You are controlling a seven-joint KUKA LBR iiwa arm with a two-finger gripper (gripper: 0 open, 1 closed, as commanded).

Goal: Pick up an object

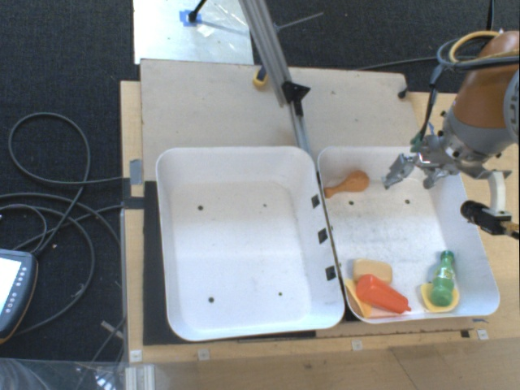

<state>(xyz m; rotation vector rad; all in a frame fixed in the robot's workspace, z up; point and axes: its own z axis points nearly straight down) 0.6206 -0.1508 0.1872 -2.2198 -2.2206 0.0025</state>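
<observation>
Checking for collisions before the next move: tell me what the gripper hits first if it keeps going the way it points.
The gripper points toward the view's left and down. The brown wooden drumstick-shaped piece looks to lie first in that line, though height above the right bin is unclear.

Robotics lab, test cell setup. Evidence: wooden bench [374, 108] on dark carpet, with two shallow white bins side by side, left bin [244, 242] and right bin [406, 234], taped at the shared edge. Industrial arm [483, 96] with orange band and exposed cabling reaches over the right bin. Metal pole [272, 47] slants up from behind the left bin, likely a camera or light mount. Loose black cables [49, 193] coil on the floor left of the bench, beside a teach pendant [15, 291]. Toy-like plastic props in the right bin, no household furniture.
</observation>
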